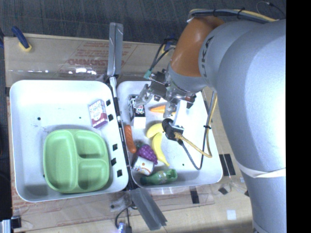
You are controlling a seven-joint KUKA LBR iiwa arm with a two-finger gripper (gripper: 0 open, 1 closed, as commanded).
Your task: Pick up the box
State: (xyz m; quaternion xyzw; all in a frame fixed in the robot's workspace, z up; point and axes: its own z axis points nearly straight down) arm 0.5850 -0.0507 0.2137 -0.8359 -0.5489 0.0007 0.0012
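The small red and white cardboard box (98, 113) lies flat in the left white plastic bin (19, 130), near that bin's right wall and just beyond the far right corner of the pale green three-compartment plastic tray (76, 160) that takes up the bin's near half. The two-finger claw (146, 98) hangs over the far left part of the right white plastic bin (206, 171), on the other side of the divider where the two bins meet, so the box sits well apart from it and to its left. The claw is a tangle of dark and metallic parts seen from above, and whether it is wide or narrow cannot be told. Below it in the right bin lie an orange carrot-shaped toy (157, 108), a yellow banana (156, 141), a slim red-orange sausage-like toy (129, 138), a purple bunch of grapes (146, 153), a green bottle (159, 177) along the near wall and what seems to be a small white cup with printed markings (142, 166). The grey arm with its orange band (192, 47) covers the bin's far right corner.
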